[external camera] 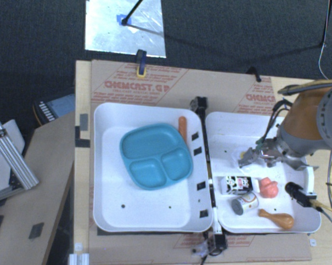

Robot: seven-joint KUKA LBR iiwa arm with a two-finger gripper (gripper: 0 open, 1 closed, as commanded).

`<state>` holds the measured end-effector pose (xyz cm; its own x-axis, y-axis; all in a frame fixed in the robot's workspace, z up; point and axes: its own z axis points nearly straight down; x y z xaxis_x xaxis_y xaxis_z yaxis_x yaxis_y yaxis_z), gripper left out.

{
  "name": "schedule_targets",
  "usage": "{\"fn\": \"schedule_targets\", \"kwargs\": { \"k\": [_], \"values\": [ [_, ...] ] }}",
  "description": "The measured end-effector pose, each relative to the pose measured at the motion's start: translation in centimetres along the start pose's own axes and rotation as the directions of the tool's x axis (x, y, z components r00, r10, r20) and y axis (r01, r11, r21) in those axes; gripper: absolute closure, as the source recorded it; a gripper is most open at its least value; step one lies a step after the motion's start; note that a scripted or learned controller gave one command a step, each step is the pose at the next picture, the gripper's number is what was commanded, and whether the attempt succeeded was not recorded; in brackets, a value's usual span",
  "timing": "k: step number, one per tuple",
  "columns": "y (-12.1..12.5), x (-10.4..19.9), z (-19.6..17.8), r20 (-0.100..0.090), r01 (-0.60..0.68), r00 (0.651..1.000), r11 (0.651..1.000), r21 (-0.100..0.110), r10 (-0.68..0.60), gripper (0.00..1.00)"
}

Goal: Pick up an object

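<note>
Down at the front of my right bin (316, 221) lie a tan drumstick toy (277, 218), a pink toy (268, 187), a small carton (238, 184) and a little can (244, 203), so I should drop my gripper (252, 155), which I judge carries nothing, straight over one.

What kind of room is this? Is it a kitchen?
Probably a robot lab, not a kitchen. A robot arm reaches over two white bins on a cardboard-covered bench. The blue plate and small items like the can look like practice toys.
</note>
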<state>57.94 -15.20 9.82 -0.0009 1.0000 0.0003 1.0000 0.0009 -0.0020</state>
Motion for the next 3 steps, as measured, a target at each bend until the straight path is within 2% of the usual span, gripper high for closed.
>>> {"fn": "schedule_targets", "kwargs": {
  "k": [1,2,3],
  "values": [
    [0.1,0.0,1.4,0.0,0.0,1.0,1.0,-0.002,0.0,0.0],
    [0.2,0.0,0.2,0.001,0.0,1.0,1.0,-0.006,0.0,1.0],
    [-0.1,-0.6,-5.9,0.002,-0.002,1.0,1.0,-0.007,0.002,1.0]
  ]
}}
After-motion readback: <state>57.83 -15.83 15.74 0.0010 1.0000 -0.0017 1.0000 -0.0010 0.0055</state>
